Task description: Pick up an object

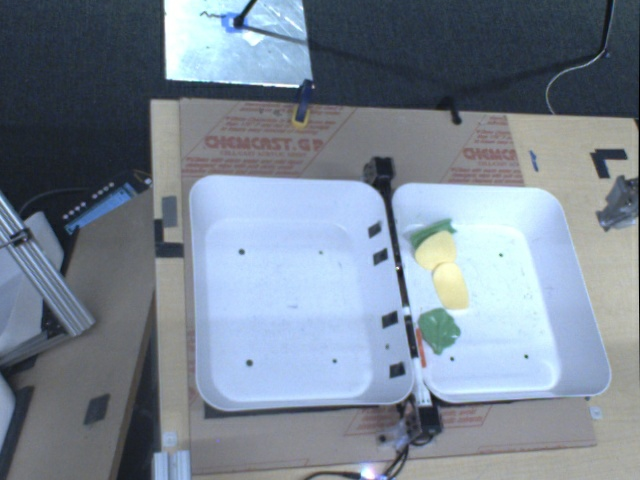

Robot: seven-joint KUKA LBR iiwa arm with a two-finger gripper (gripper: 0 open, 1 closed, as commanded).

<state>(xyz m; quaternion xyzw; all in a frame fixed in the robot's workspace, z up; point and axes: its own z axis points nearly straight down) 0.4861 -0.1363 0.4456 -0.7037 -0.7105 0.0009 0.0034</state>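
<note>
While the tool [618, 206] sits right, yellow-green objects [440, 278] lie well apart.

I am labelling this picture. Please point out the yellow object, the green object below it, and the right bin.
yellow object [451, 286], camera view, middle of its lower lobe.
green object [439, 328], camera view, its centre.
right bin [578, 308], camera view, bare right wall.

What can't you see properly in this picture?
- Gripper: cut off by the camera view's right edge; fingers can't be judged.
- Yellow pieces and green pieces in the right bin: too blurry to tell what they are, or how many.
- Small parts on the divider between the right bin and the left bin: too small to identify.
</note>
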